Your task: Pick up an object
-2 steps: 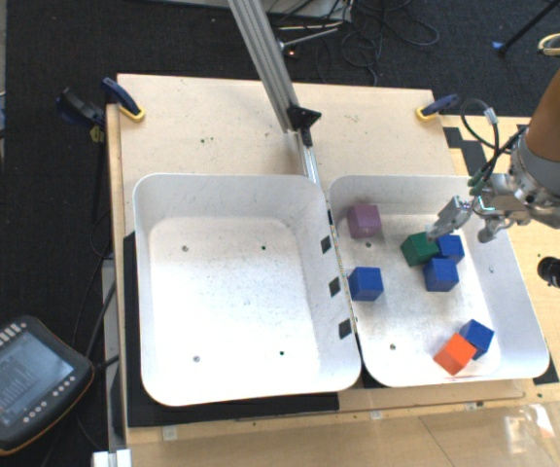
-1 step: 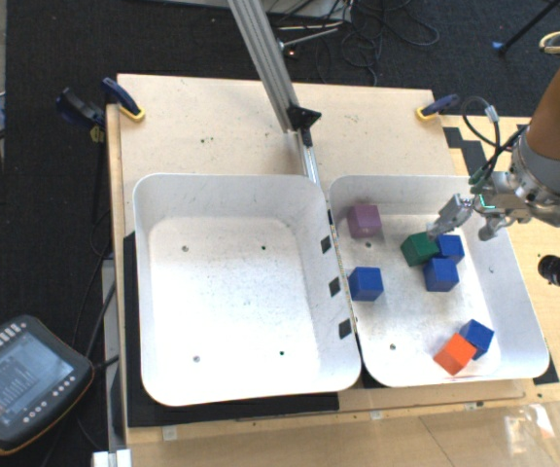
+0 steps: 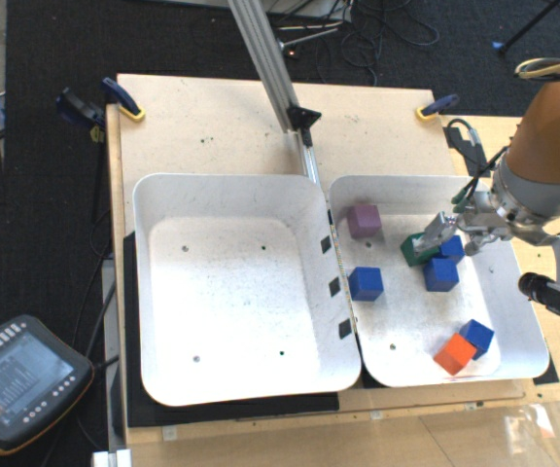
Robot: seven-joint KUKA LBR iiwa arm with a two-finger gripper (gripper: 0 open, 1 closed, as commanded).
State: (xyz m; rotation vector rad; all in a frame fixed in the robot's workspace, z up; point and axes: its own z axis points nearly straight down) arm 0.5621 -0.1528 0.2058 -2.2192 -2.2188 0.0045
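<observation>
The gripper (image 3: 438,233) is hanging low in the right bin (image 3: 523,358), right over a green block (image 3: 416,251) and just beside a blue cube (image 3: 449,248); I cannot tell whether it is open or closed, and nothing is showing as held. Taking the green block as landmark: a 2nd blue cube (image 3: 441,274) is lying just beside it toward the bin's front, a purple cube (image 3: 364,221) is sitting near it toward the left bin (image 3: 163,202), a 3rd blue cube (image 3: 366,283) is lying farther toward the divider, and an orange cube (image 3: 454,355) touching a 4th blue one (image 3: 476,337) is well apart at the front. Judging from this crowding, a good grasp is needing 1 block singled out, centred, without the neighbours wedging in.
</observation>
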